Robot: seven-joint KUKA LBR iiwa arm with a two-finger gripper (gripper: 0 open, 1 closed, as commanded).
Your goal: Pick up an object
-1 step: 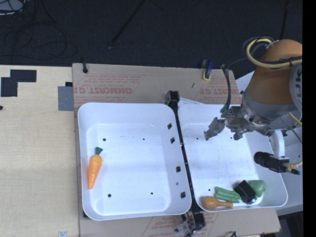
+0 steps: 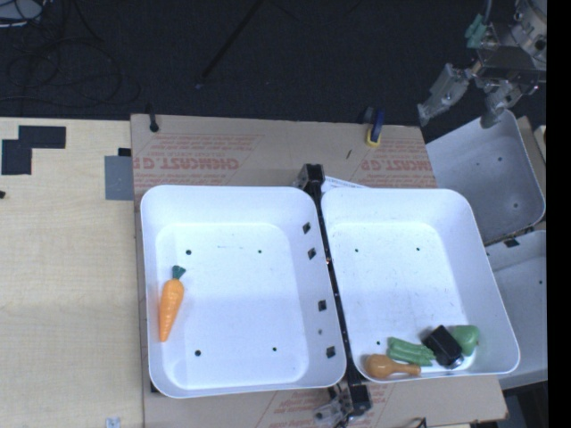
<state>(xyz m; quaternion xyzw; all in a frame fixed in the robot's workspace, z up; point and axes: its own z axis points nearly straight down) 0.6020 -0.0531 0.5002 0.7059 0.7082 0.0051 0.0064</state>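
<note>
The tool (image 2: 471, 96) hangs spread and empty beyond the bench's far right corner. The toy carrot (image 2: 170, 303) lies by the left bin's (image 2: 227, 198) left wall; probably light, stiff, slick plastic, best pinched mid-body.

Left bin (image 2: 227, 205): carrot (image 2: 169, 303) lying at 9 o'clock. Right bin (image 2: 401, 208): green pieces (image 2: 410, 351), black block (image 2: 443, 345), tan gourd-shaped item (image 2: 390, 366) clustering at 5 o'clock. Gripper (image 2: 473, 92) hanging at 1 o'clock, beyond both bins, fingers spread.

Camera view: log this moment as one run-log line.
tool raised beyond bins, open, holding nothing | toy carrot in left bin | black block, green and orange toys in right bin's near corner
</note>
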